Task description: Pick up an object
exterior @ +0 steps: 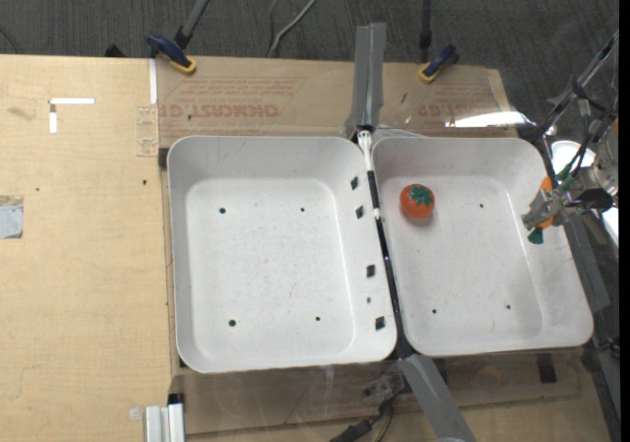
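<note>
Orange ball point(416, 202) lies at upper left of right bin point(551, 327); gripper point(539, 223) at frame's right edge, grasp state indiscernible.

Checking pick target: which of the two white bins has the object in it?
The right bin. It holds the small orange-red ball with a green top, near its upper left corner by the divider; the left bin doesn't.

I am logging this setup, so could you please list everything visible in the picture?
toy tomato: one, red-orange with green top, in the right bin near its upper left corner.
bins: two, white, side by side on the bench.
clamps: two, blue and yellow, at the cardboard's far edge.
cardboard sheet: one, brown, under the bins.
claw: one, orange and green bits showing, at the right bin's right rim.
</note>
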`<state>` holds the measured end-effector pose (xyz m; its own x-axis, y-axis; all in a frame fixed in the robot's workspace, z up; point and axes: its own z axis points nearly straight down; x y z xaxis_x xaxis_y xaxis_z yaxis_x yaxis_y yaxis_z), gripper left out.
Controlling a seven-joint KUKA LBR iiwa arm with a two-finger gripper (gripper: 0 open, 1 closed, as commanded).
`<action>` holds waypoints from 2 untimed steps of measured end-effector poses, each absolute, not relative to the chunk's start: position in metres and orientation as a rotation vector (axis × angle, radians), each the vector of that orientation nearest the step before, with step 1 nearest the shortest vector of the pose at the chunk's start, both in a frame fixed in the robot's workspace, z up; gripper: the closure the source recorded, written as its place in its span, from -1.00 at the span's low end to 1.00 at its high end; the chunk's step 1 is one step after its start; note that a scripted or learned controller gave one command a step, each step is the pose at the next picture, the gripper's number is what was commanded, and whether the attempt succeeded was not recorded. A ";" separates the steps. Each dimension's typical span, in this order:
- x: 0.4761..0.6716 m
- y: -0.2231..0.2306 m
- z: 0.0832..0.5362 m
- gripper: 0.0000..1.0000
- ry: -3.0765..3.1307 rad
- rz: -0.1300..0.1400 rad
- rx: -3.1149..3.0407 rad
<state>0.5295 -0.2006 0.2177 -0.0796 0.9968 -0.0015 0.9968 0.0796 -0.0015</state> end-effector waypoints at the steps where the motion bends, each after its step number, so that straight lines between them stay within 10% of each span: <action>1: 0.530 -0.200 0.218 -1.00 2.309 -0.003 2.130; 2: 0.539 -0.203 0.092 -1.00 2.411 0.000 2.014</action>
